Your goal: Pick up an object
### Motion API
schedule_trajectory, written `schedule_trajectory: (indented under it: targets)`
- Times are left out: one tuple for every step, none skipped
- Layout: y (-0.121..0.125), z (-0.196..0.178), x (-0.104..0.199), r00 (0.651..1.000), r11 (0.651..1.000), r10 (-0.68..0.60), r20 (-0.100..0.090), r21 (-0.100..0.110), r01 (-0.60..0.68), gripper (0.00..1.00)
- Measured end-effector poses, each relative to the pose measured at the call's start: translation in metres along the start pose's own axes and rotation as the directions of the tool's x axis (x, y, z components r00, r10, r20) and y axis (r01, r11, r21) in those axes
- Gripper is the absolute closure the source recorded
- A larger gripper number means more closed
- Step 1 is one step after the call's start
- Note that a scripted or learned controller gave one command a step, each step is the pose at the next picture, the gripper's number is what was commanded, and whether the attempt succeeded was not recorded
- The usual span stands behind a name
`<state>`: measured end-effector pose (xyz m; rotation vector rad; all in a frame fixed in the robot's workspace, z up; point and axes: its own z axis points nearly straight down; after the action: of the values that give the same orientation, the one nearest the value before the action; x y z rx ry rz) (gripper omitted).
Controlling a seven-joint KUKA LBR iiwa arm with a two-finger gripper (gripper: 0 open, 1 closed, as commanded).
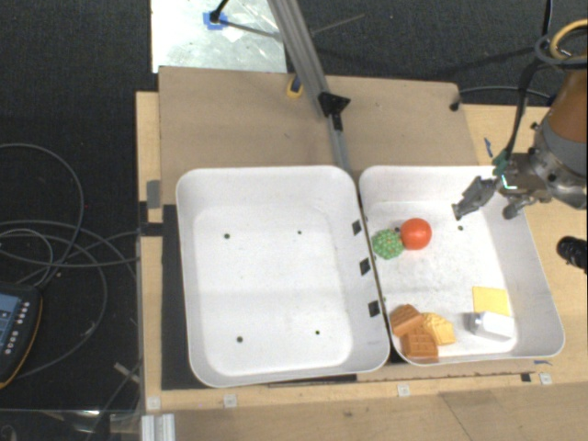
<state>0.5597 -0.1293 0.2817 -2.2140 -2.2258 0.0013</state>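
Note:
My gripper (490, 203) hovers over the upper right part of the right bin (524, 246), open, with nothing between its two dark fingers. A red ball (416, 233) lies left of it and below, touching a green knobbly ball (388, 244) near the bin's left wall. Along the front of that bin rest a brown waffle-like piece (420, 332), a yellow block (491, 299) and a small white and grey item (489, 325).
The left bin (266, 274) stands beside the right one, joined by black clips along the divider. A grey pole (308, 53) slants across the back of the bench. Cables lie on the floor at left.

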Motion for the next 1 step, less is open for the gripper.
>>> schedule_trajectory:
  targets:
    - [0.0006, -0.0021, -0.0002, 1.000, 1.000, 0.001, 0.001, -0.004, -0.001, 0.00]
